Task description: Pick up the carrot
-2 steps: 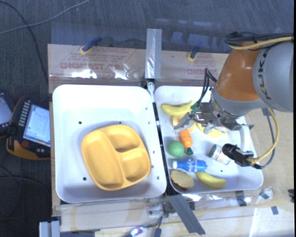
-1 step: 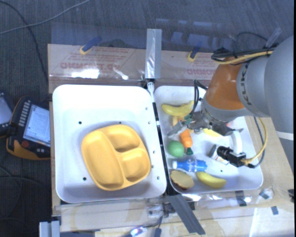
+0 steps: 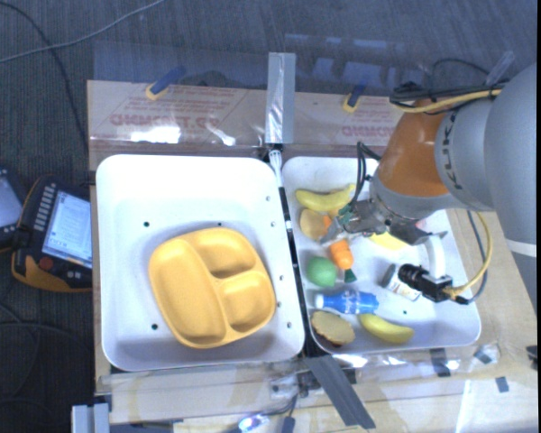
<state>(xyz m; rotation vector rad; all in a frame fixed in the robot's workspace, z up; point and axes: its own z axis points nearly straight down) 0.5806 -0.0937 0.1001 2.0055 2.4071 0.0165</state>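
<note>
Camera view gives me the carrot [image 3: 343, 256] in the right bin [image 3: 460, 318], just beside the green ball [image 3: 322, 271]; the gripper [image 3: 356, 222] sits right above it, touching or nearly so; whether it is apart or closed, I cannot tell; bananas [image 3: 325, 198] lie near; a yellow divided plate [image 3: 213, 285] fills the left bin [image 3: 126, 188].

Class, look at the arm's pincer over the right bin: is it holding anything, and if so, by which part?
It cannot be told. The pincer sits right above the small orange carrot in the shallow white right bin, but the wrist hides whether anything is gripped.
</note>
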